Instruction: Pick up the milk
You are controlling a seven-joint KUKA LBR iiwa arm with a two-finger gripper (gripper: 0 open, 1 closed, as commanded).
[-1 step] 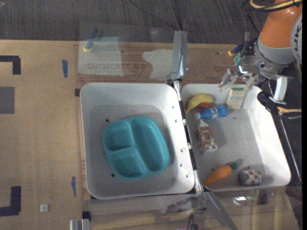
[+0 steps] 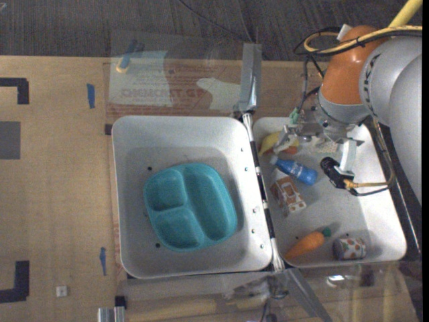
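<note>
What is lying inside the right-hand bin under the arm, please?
In the right bin: a milk carton, a blue bottle, a carrot, a small can and something yellow. The arm covers the bin's far end.

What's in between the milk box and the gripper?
In the camera view, the blue bottle lies between the milk carton and the gripper.

Crowded upper end, open lower right

I see the milk carton hemmed by the blue bottle above and carrot below; the right bin floor toward frame right lies open, the arm looming over the top.
</note>
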